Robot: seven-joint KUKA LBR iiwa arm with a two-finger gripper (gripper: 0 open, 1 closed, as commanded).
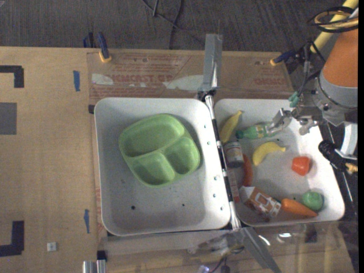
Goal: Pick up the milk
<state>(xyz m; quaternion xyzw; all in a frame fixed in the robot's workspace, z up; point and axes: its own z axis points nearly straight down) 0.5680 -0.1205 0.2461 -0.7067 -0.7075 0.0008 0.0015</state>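
Camera view, top-down at a slant. Two white bins side by side on tabletop [45,152]. Left bin [114,209] holds a green divided plate [159,149], lying flat, roughly centre.

Right bin [335,203] is cluttered: two bananas, upper one [230,126] against the divider, lower one [267,151] nr mid-bin; green bottle [254,132] lying on its side betw. them; small can/jar [232,152] by the divider w/ a red stick-like item [247,172] just below; orange-red cup-like item [301,165]; carrot [297,208]; green lump [312,200] at lower right corner.

Milk [260,201]: small carton, lying on its side, tilted, at bin's lower edge nr the divider. Carrot's tip touches or nearly touches its right end. Items look loosely scattered, likely dumped, not arranged — hence carton is down, not upright.

Arm enters from right, orange band at top right. Hand [289,120] sits over upper part of right bin, fingers apart, nothing betw. them; left finger [279,120] close to bottle's cap end. Hand height above bin hard to tell.

Milk vs hand: well apart, carton toward the viewer-side edge and a little left of hand. Lower banana lies between. Judgement: approach not yet lined up on the carton.
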